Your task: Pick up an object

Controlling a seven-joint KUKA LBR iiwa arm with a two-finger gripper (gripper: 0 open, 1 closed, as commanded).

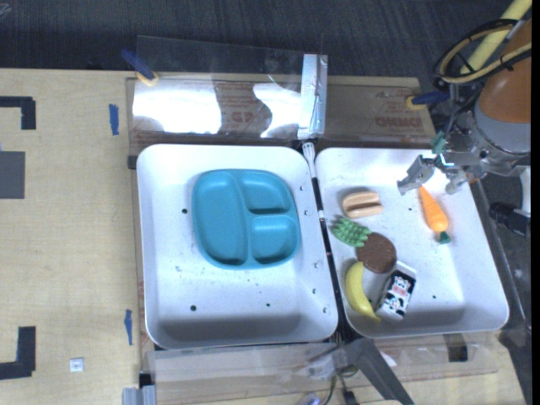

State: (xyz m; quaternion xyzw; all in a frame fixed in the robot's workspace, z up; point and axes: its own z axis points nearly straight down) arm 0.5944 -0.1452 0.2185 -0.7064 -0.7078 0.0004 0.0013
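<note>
The right bin (472,298) holds several toy foods. An orange carrot (434,212) with a green tip lies near its right side. A hot dog bun (361,202) lies at the left, with a brown and green pineapple (369,245), a yellow banana (358,292) and a small milk carton (396,294) toward the front. My gripper (434,175) hangs open over the bin's far right part, just beyond the carrot's upper end, with nothing between its fingers.
The left bin (160,294) holds a blue divided plate (246,218). A ridge between the bins (319,226) separates them. A clear plastic panel (228,99) stands behind the left bin. Yellow and black cables (481,53) hang at the upper right.
</note>
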